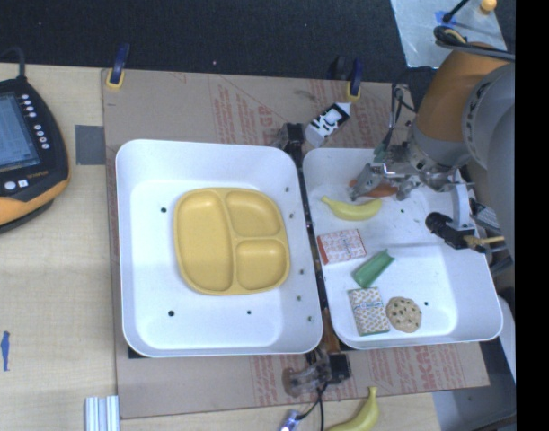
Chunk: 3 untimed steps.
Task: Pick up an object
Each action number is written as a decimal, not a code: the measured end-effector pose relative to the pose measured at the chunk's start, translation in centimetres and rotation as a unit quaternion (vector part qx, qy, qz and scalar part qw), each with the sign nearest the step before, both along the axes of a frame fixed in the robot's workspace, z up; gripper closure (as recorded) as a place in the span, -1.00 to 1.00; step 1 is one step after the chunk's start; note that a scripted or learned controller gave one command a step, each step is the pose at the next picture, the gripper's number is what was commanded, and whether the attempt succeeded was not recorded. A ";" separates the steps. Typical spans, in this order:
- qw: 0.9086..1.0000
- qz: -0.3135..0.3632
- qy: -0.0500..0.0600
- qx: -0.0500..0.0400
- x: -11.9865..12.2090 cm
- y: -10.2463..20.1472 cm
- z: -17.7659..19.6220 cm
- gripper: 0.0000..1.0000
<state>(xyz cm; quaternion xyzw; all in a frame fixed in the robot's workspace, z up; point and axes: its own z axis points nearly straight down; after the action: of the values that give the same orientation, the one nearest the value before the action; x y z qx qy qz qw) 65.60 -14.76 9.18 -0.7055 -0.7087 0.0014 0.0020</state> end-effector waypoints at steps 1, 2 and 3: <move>1.000 0.000 0.000 0.000 0.0 0.2 0.0 -1.00; 1.000 0.000 0.001 0.000 0.0 0.6 0.0 -1.00; 1.000 0.000 0.001 0.000 0.0 2.7 0.0 -1.00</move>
<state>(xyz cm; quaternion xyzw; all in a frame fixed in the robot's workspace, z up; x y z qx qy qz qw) 65.57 -12.10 9.15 -0.7053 -0.7089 0.0023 0.0032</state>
